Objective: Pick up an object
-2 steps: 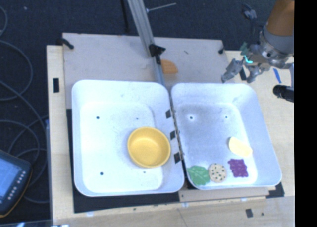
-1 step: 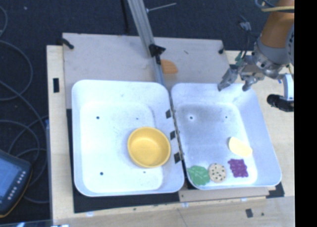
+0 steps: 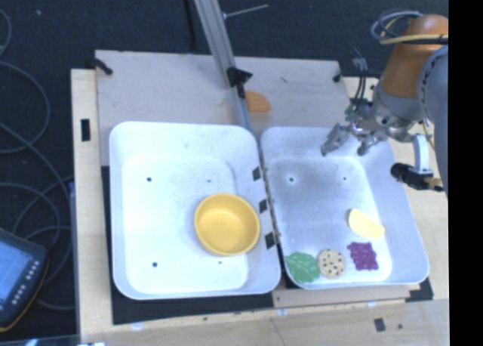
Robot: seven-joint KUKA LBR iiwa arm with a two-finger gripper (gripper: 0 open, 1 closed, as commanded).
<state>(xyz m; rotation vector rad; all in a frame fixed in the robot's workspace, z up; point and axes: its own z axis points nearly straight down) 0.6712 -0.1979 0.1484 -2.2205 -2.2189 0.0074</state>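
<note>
The robot's hand [image 3: 349,143], fingers spread and empty, hung over the right bin's [image 3: 317,178] far edge, well apart from the yellow slice [image 3: 366,224], so a straight descent risked grasping nothing.

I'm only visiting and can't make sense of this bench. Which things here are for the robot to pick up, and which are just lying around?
For the job:
gripper, above the right bin's far edge
yellow bowl, left bin
yellow piece, right bin
green piece
cookie
purple piece

Just lying about:
metal rail behind the bins
orange item beside it
cables on the floor
</note>
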